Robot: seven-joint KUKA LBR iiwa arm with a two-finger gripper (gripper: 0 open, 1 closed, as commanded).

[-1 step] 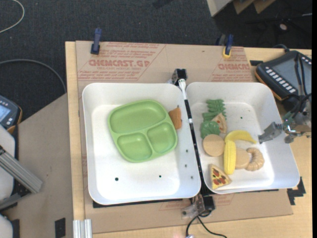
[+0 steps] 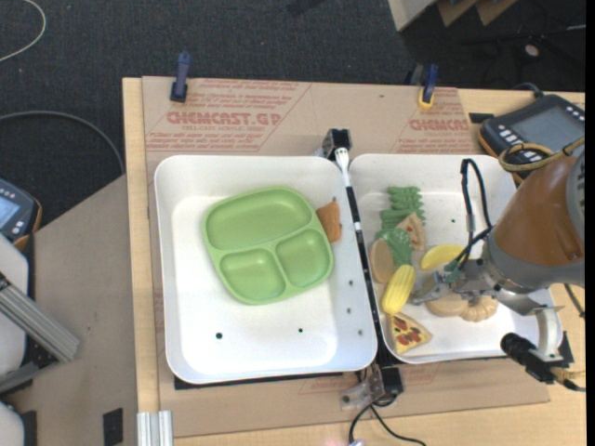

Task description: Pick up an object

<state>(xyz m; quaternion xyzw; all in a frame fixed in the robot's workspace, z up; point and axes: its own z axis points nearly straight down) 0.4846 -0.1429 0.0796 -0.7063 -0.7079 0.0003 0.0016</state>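
Two white bins sit on the table (image 2: 232, 110); the pincer (image 2: 444, 284), its grip state unclear, hovers beside the corn cob (image 2: 398, 289) in the right bin (image 2: 483, 342).

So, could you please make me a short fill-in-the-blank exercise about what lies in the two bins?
1. The divided plate in the left bin is ____ in colour.
2. The plate has ____ compartments.
3. The corn cob lies in the ____ bin.
4. The pizza slice lies nearer the bench's ____ edge than the corn cob.

Missing words: green; three; right; front
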